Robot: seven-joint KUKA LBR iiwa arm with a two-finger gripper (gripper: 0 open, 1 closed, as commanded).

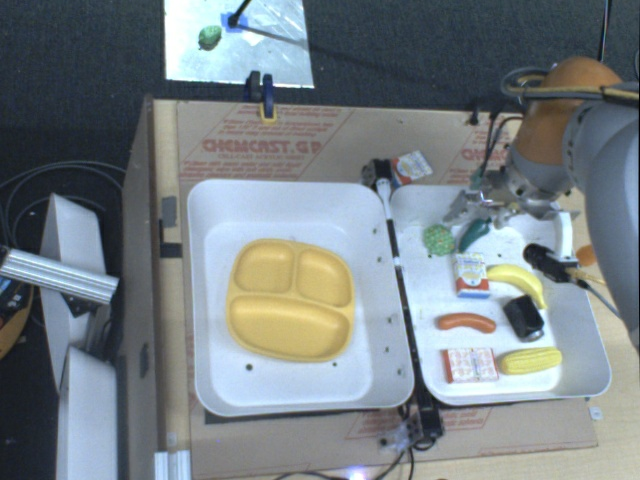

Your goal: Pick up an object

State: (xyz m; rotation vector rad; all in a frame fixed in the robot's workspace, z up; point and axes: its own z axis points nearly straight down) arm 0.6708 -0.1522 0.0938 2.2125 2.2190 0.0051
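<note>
The right bin (590, 353) holds several toy foods. A green bumpy ball (437, 239) lies near its left wall, with a dark green piece (473, 234) just to its right. Below them are a small red and white box (471, 275), a banana (521, 282), a sausage (466, 322), a black item (523, 317), a corn cob (530, 360) and a red packet (470, 365). My gripper (484, 208) hangs over the bin's back part, directly above the dark green piece. I cannot make out whether it touches that piece.
The left bin (215, 368) carries a yellow divided plate (292, 299). A small wrapped item (411, 166) lies on the cardboard behind the bins. The grey arm (600, 148) fills the right side above the right bin's far corner.
</note>
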